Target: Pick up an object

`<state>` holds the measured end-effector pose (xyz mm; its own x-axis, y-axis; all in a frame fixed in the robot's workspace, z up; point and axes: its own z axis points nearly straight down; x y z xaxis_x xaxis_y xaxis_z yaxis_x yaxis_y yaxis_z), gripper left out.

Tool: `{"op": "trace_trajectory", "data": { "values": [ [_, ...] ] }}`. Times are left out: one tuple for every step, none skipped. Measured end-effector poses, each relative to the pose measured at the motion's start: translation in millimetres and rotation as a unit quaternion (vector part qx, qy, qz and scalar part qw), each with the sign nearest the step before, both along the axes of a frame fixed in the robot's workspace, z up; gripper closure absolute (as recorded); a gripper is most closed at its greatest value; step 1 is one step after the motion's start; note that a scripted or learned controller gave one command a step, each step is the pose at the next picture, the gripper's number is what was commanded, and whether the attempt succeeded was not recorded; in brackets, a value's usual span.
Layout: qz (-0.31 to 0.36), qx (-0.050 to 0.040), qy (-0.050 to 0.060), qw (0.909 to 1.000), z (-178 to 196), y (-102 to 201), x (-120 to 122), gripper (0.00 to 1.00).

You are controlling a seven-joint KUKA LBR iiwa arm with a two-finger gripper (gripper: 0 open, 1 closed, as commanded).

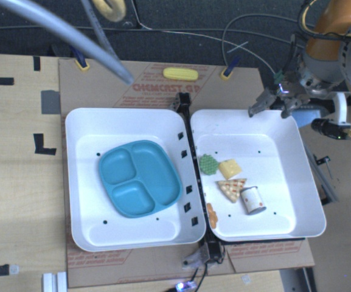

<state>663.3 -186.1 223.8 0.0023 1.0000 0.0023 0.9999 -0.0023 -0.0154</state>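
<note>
Gripper (pixel 271 104) over right bin's (pixel 306 181) far rim, fingers apart, empty; cardboard lettering (pixel 163 87) perhaps "CHEMCAST".

It looked like a robotics lab. Two white bins (pixel 72 163) sat clipped onto a cardboard sheet (pixel 157 87) on a bench marked with black tape (pixel 41 143), with loose cables (pixel 236 38) trailing behind.

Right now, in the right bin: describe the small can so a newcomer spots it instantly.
Start at the right bin, the one without the blue tray. Its items cluster near the divider, and the can lies at the cluster's lower right, beside the pizza slice. It is the only grey cylinder with a red end; its neighbours are flat toy foods in green, yellow and orange.
</note>
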Motion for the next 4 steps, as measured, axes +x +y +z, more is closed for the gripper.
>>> {"op": "trace_trajectory", "data": {
  "values": [
    [0.002,-0.0013,-0.007,1.0000,10.0,0.7,2.7,0.00],
    [0.002,-0.0016,-0.006,1.0000,-34.9,5.3,-2.0,0.00],
    [0.002,-0.0014,-0.005,1.0000,-90.7,9.2,-12.8,0.00],
    [0.003,-0.0027,-0.008,1.0000,-141.5,9.9,-12.7,0.00]
  ]
}}
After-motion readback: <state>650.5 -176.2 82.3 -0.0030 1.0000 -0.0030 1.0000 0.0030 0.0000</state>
